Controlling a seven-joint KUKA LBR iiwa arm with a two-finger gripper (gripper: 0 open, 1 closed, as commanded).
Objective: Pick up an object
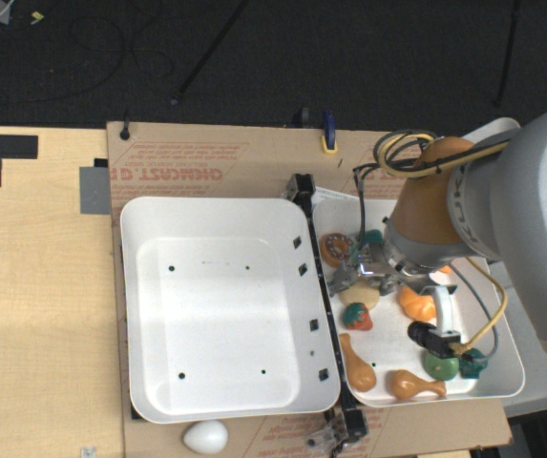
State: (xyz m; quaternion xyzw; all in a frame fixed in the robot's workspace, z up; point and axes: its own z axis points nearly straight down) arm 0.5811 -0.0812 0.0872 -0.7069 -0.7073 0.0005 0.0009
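My gripper [364, 277] hangs low in the right shallow white plastic bin [512, 375], among small toys near its left wall; whether it grips any, I cannot tell.

A robotics lab is shown: two white bins [218, 225] are fixed on a cardboard sheet [206, 165], and loose cables [409, 149] are seen on the arm [473, 208].

Even overhead light falls bright on the white bins [216, 303] and pale bench [34, 284] (the left bin's floor nearly washes out), while the background stays almost black. Shadows are soft and short. Detail is slightly soft and grainy.
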